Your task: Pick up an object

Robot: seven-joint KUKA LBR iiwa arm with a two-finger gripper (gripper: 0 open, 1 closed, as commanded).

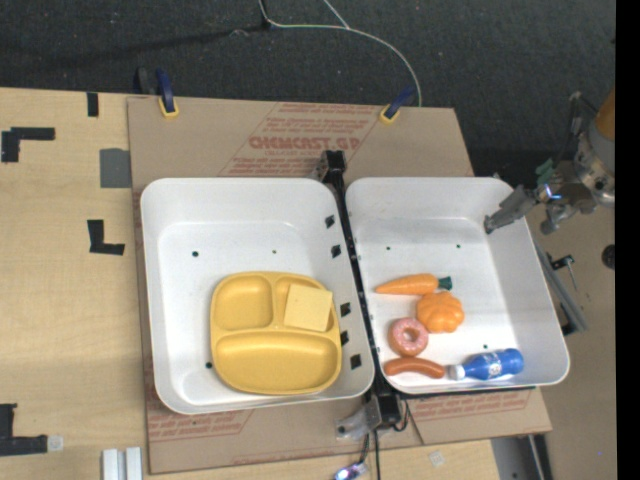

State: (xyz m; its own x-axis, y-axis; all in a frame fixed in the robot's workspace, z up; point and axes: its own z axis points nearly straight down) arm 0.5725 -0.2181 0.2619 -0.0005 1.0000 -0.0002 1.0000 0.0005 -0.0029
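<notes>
Jaws (525, 211) at upper-right corner of right bin (520, 268), over rim; look spread apart w/ nothing between, tho view poor. Objs lie well apart, down-left in the bin: carrot (412, 285), orange pumpkin-like toy (441, 311) just below it, pink donut (408, 337), sausage (414, 368), blue bottle (490, 365) near front wall. Left bin (170, 268): yellow tray (270, 348) w/ cheese slice (309, 307).
</notes>
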